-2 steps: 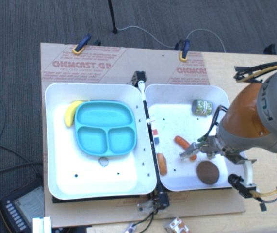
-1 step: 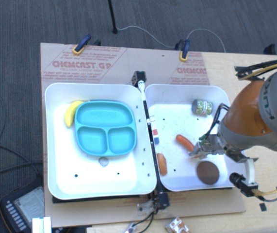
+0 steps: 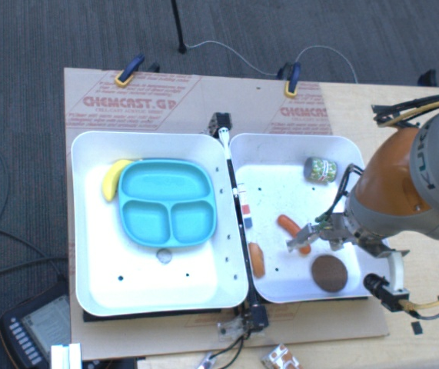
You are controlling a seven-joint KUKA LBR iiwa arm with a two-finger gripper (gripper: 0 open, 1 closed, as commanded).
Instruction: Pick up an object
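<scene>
My gripper (image 3: 302, 239) hangs low over the right bin (image 3: 281, 148), with its tips right by a small orange carrot piece (image 3: 287, 224). The fingers look slightly apart, but I cannot make out whether anything is between them. A brown round cookie-like disc (image 3: 330, 273) lies just right and in front of the gripper. An orange sausage-shaped piece (image 3: 257, 259) rests by the bin's left wall. A green and silver crumpled ball (image 3: 321, 170) sits in the far right corner.
The left bin (image 3: 96, 283) holds a blue three-compartment plate (image 3: 167, 204), a yellow banana (image 3: 112, 178) beside its far left rim, and a small grey object (image 3: 164, 256) in front of it. Two clamps (image 3: 291, 81) pin the cardboard at the back.
</scene>
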